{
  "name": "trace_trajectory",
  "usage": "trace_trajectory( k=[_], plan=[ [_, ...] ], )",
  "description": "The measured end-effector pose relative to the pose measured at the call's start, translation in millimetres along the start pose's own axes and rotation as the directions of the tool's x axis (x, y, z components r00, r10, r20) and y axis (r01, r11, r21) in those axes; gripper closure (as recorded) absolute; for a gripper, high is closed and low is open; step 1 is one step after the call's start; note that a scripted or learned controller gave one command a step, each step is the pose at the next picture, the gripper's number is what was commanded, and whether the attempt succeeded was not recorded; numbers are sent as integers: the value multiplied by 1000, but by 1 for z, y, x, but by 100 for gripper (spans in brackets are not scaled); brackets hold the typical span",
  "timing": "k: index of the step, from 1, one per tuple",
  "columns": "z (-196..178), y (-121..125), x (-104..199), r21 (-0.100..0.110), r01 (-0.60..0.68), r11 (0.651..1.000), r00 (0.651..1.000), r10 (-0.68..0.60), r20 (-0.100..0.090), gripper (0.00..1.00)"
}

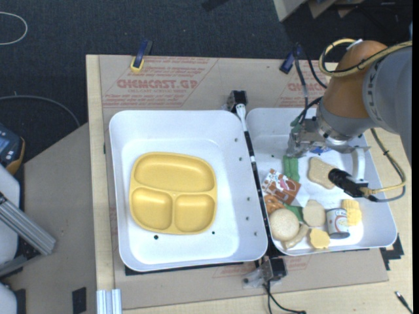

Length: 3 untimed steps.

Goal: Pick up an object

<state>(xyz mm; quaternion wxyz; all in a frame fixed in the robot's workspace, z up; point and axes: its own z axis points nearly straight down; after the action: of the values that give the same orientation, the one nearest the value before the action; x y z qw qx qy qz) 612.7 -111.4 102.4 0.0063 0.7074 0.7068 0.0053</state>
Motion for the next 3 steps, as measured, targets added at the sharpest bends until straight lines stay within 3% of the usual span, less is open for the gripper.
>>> trace_trajectory(
  k=[2,3],
  plan=[
    [-104,5,14,8,3,1000,1000,-3,0,100],
    [-124,7,14,10,2,1000,1000,-2,0,100]
  ],
)
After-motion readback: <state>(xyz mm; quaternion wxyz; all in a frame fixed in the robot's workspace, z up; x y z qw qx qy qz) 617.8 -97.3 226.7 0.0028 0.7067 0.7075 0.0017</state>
